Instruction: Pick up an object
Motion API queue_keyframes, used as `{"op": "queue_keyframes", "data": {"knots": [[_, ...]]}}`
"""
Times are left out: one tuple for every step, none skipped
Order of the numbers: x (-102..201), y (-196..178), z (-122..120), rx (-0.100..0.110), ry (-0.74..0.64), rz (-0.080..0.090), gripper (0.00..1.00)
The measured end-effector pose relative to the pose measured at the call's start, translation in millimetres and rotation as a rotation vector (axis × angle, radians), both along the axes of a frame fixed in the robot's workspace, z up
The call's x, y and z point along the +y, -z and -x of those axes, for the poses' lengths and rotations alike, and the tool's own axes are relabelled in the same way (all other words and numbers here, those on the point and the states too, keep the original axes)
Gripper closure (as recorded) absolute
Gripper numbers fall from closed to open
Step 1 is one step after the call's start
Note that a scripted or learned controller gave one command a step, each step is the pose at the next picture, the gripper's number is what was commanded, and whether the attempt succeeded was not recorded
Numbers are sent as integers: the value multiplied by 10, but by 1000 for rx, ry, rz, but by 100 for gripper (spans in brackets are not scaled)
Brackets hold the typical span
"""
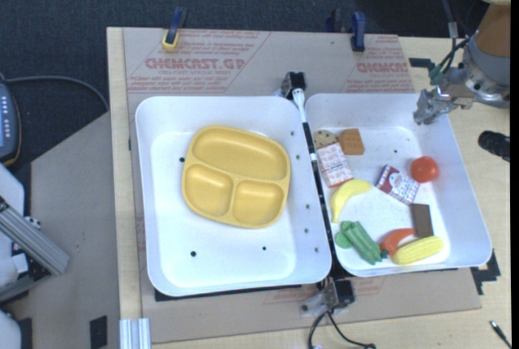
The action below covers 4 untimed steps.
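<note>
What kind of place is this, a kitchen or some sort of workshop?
Most likely a robotics lab, not a kitchen. Two white bins sit clamped to a board, the food items such as the banana and tomato look like toys, and a robot arm's tool hovers at the right bin's edge.

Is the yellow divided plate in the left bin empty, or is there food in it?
Empty. The yellow divided plate lies right side up in the left bin, and its three compartments show bare yellow.
</note>
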State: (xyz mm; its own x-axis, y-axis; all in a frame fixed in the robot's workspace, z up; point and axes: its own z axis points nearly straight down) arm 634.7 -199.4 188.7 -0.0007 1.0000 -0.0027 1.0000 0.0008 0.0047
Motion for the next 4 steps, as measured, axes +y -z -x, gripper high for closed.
{"op": "queue_keyframes", "data": {"knots": [[-5,-364,-13,1,-1,0,100],[507,-258,265,12,-3,-5,100],[1013,-192,536,13,-4,-6,100],[1485,-264,791,12,-3,-5,100]]}}
